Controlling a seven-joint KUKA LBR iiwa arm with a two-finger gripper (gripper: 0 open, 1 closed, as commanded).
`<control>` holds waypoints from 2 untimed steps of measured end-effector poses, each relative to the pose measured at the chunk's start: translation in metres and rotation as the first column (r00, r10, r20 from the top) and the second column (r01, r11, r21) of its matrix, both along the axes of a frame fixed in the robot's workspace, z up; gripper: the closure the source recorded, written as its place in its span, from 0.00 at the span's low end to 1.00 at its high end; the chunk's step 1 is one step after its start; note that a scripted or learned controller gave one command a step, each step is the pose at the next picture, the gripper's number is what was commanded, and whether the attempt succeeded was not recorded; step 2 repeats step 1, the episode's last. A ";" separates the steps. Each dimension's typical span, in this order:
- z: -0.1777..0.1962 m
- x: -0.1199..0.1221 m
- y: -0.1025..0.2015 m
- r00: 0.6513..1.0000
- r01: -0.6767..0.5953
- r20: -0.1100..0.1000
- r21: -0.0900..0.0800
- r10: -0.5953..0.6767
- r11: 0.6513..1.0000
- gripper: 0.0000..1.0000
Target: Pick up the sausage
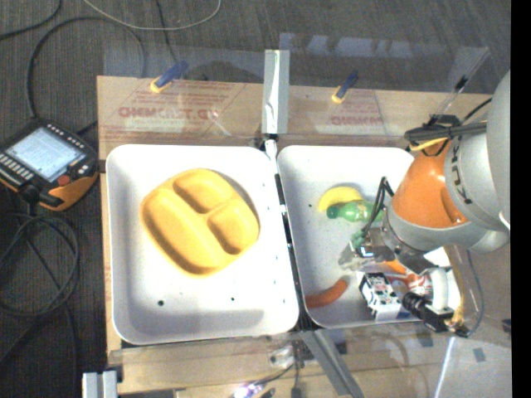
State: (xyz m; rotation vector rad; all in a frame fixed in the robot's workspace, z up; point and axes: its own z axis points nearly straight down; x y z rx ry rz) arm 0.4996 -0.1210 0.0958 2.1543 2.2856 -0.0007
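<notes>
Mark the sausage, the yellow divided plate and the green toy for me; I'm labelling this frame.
sausage [328, 293]: camera view, middle of its curved body.
yellow divided plate [199, 220]: camera view, central ridge where compartments meet.
green toy [348, 212]: camera view, middle of its green body.

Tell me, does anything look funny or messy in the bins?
Nothing is spilled or broken. The yellow tray lies a bit crooked in the left bin. The sausage lies against the right bin's front edge.
</notes>
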 end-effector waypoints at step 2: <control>-0.002 -0.009 0.012 0.999 -0.021 0.026 -0.013 0.022 1.000 1.00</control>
